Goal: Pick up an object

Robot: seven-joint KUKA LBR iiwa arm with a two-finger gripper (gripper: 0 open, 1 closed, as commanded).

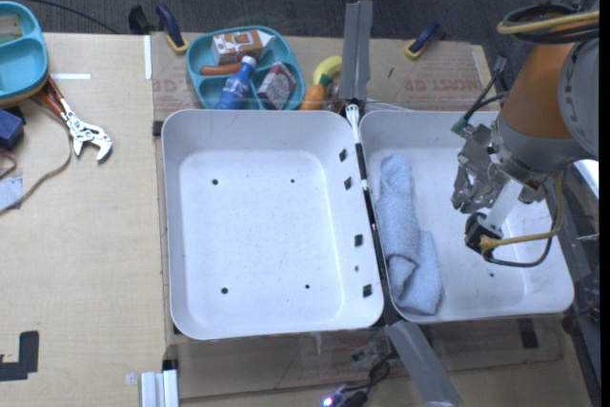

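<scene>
Blue cloth (pixel 405 234) lies bunched along the left wall of the right-hand bin (pixel 519 291). I see my claw (pixel 470 192) over that bin's middle, apart from it; whether it's spread, I cannot tell.

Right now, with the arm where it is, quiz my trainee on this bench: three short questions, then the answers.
1. Which bin holds the blue cloth?
2. The gripper hangs over: A the left bin, B the right bin, C the blue tray.
3. True or false: a wrench lies on the bench, left of both bins.
Key: 1 the right bin; 2 B; 3 true.
</scene>
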